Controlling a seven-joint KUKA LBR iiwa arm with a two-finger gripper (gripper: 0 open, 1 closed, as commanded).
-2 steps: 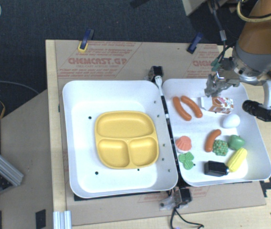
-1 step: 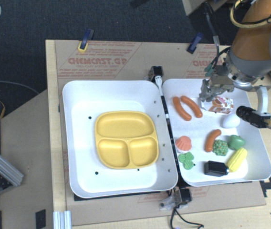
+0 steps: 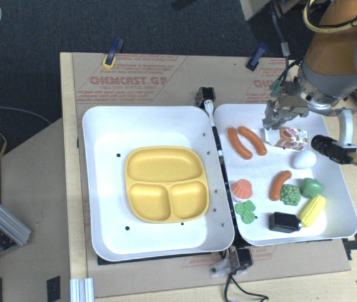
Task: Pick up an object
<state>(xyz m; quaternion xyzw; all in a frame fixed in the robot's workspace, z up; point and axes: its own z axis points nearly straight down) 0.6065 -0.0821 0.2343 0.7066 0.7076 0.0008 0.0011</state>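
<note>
The claw (image 3: 283, 119) hung at the far edge of the right white bin (image 3: 348, 197); whether it was released or clenched I could not tell. Just beside it lay a small red-and-white crinkly packet (image 3: 291, 137), probably light, soft and slippery, best pinched across its narrow middle.

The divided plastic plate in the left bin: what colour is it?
Yellow. The three-compartment plastic plate shows plainly in the camera view, resting in the left white bin.

Claw (image 3: 281, 119) over right bin (image 3: 348, 197) of toy food; yellow tray (image 3: 166, 183) in left bin (image 3: 103, 168).
</note>
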